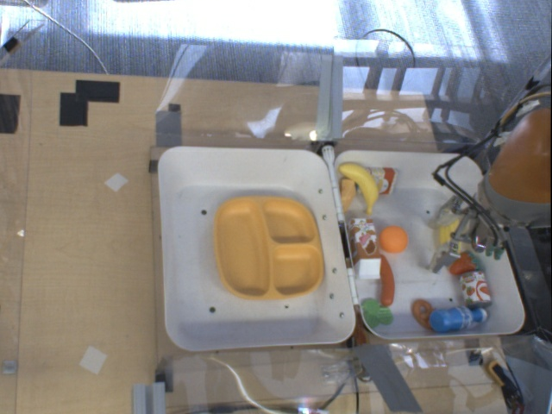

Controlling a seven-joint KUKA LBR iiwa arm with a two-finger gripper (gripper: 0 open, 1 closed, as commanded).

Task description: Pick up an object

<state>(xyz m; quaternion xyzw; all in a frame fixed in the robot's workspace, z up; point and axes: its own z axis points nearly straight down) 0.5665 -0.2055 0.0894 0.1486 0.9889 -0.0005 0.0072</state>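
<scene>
- No text, brand or number can be read anywhere.
- The small can [474,290] near the right bin's [414,166] right edge carries a red-and-white label (print too small to make out).
- The packet [364,236] by that bin's left edge shows printed patches, all illegible.

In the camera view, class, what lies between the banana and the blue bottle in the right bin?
Between the banana and the blue bottle, the camera view shows an orange ball roughly midway; bare white bin floor surrounds it.
</scene>
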